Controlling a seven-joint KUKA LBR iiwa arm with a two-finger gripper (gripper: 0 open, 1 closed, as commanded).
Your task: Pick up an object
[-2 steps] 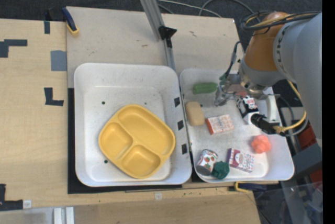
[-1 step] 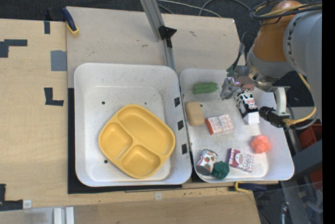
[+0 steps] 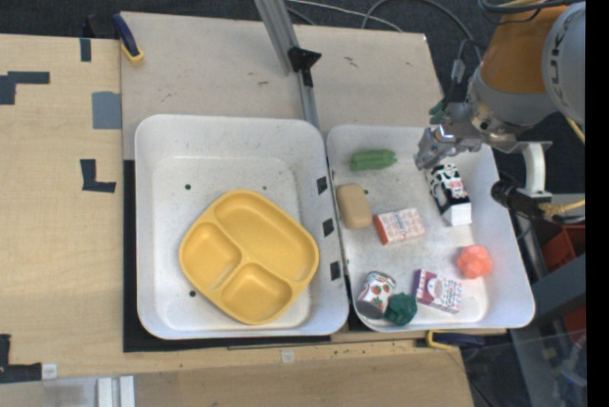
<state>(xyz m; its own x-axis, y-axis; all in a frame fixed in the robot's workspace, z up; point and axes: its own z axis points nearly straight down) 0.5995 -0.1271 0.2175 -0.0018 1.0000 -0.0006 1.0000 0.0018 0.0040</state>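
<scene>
The right bin (image 3: 514,296) holds several small objects: a green pickle-shaped piece (image 3: 372,160), a tan block (image 3: 354,205), a red and white carton (image 3: 400,225), a black and white cow-print carton (image 3: 448,193), an orange ball (image 3: 474,261), a purple and white box (image 3: 438,290), a round can (image 3: 377,291) and a dark green lump (image 3: 402,308). My gripper (image 3: 436,148) hangs over the bin's upper right part, just above the cow-print carton and right of the green piece. Nothing shows between its fingers.
The left bin (image 3: 157,205) carries a yellow divided plate (image 3: 249,254). A grey metal post (image 3: 270,1) slants down to the seam between the bins. Cables run across the dark floor behind the bench. The arm's orange band (image 3: 519,53) stands at the right.
</scene>
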